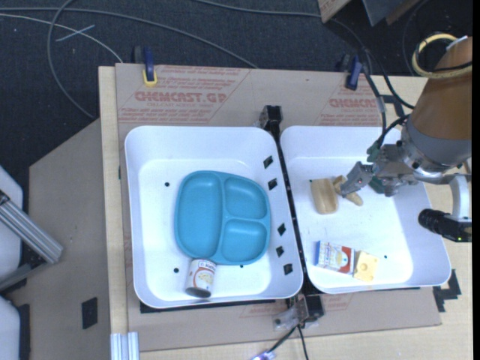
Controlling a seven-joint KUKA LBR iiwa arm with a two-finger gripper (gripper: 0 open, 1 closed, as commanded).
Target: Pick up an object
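2 white bins sit side by side on the table [112, 201], which fills the middle of the frame. Left bin [142, 223]: a blue divided plate [222, 217] lies flat at its centre, and a small can [200, 277] lies on its side at the lower edge, just below the plate. Right bin [420, 265]: a tan block [324, 196] lies in the upper left part, a small printed carton [334, 256] and a yellow piece [366, 266] sit touching each other along the lower edge, carton on the left. Arm [442, 107] comes in from the right edge of the frame, over the right bin's upper part. Gripper [351, 187] is low at the tan block's right side, with a tan bit at its tips; jaws' spread cannot be told, and whether they pinch the block cannot be told either. 2 blue clamps [149, 64] hold the board at the top edge. Cables [90, 28] run over dark floor in the upper left.
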